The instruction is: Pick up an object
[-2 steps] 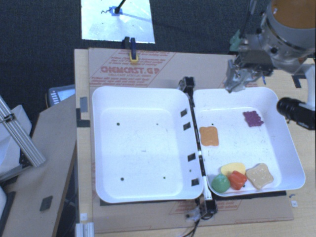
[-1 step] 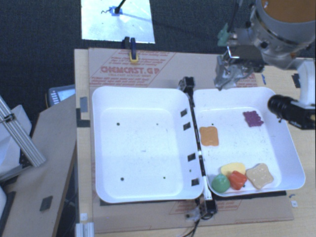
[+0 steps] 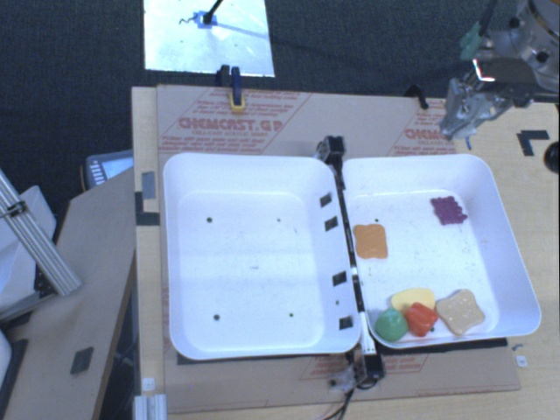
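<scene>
- Gripper (image 3: 461, 116) hung beyond the right bin's (image 3: 490, 182) far edge; finger state: cannot tell.
- Toast (image 3: 460, 311), tomato (image 3: 421, 318) and lime (image 3: 390, 325) crowded its near edge.

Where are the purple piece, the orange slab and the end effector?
purple piece (image 3: 448, 210): camera view, centre of its top face.
orange slab (image 3: 371, 241): camera view, middle of its flat top.
end effector (image 3: 461, 122): camera view, tip of the metal fingers.

Two white bins (image 3: 249, 178), in the right bin (image 3: 490, 182) a purple cluster (image 3: 448, 209), an orange slab (image 3: 371, 241) left of it, then yellow piece (image 3: 411, 297), green ball (image 3: 391, 325), red piece (image 3: 421, 318), tan toast-like piece (image 3: 460, 311) along its near wall
</scene>
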You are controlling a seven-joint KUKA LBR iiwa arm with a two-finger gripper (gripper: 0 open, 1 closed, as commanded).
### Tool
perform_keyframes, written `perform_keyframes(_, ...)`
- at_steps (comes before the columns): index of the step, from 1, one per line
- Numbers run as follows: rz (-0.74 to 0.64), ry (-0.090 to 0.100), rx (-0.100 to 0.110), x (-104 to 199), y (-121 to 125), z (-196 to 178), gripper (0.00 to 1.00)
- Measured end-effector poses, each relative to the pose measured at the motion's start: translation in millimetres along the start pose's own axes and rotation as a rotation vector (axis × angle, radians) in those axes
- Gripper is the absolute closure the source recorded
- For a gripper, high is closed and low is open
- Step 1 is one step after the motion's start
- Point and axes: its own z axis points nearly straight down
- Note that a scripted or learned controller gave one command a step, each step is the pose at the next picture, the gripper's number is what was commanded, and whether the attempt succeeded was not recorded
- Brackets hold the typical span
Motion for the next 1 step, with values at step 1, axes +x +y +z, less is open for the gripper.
perform_keyframes(1,-0.012,0.003,0.000,52.6,-31.9,-0.3,1.00)
